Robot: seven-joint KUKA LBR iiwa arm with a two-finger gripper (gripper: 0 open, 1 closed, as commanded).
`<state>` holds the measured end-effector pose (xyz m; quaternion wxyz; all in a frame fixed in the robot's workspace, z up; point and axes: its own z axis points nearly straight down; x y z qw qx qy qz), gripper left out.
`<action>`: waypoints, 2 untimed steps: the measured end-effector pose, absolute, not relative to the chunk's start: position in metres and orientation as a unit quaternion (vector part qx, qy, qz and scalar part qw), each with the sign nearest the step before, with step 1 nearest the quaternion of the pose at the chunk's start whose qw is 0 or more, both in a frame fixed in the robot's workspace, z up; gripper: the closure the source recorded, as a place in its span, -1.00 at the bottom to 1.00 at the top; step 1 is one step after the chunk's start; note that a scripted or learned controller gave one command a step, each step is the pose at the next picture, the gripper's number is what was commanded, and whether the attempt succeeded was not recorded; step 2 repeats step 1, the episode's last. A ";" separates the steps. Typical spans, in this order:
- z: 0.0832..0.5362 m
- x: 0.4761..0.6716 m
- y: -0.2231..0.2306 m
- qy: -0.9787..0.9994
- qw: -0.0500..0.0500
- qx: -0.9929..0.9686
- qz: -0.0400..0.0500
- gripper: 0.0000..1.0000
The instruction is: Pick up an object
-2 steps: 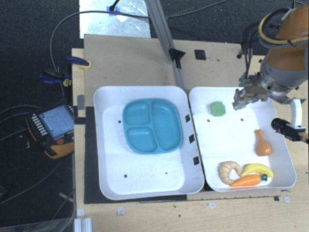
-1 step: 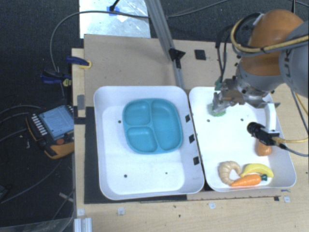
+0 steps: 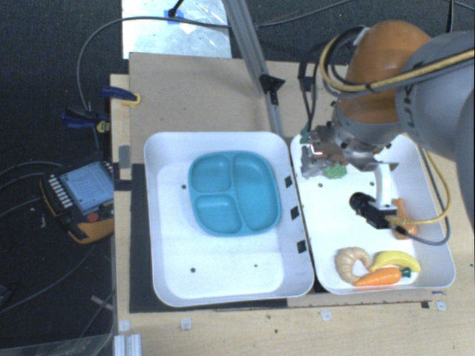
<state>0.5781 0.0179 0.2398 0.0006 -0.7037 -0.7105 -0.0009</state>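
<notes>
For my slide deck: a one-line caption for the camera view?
KUKA gripper over a green item in the right bin; banana and carrot lie nearby.

A small green object (image 3: 335,171) lay near the far left corner of the right bin (image 3: 326,221), just beside the claw (image 3: 318,162), too blurred to name and whether gripped could not be told. At the bin's near edge three pieces sat touching in a cluster: a curled tan piece (image 3: 350,261) on the left, a yellow banana (image 3: 396,259) to its right, and an orange carrot (image 3: 380,277) lying flat in front of both, its green tip pointing right.
</notes>
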 end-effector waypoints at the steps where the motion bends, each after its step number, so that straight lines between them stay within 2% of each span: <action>1: 0.244 0.575 0.079 -0.711 0.001 -0.703 -0.002 1.00; 2: 0.244 0.575 0.079 -0.711 0.001 -0.703 -0.002 1.00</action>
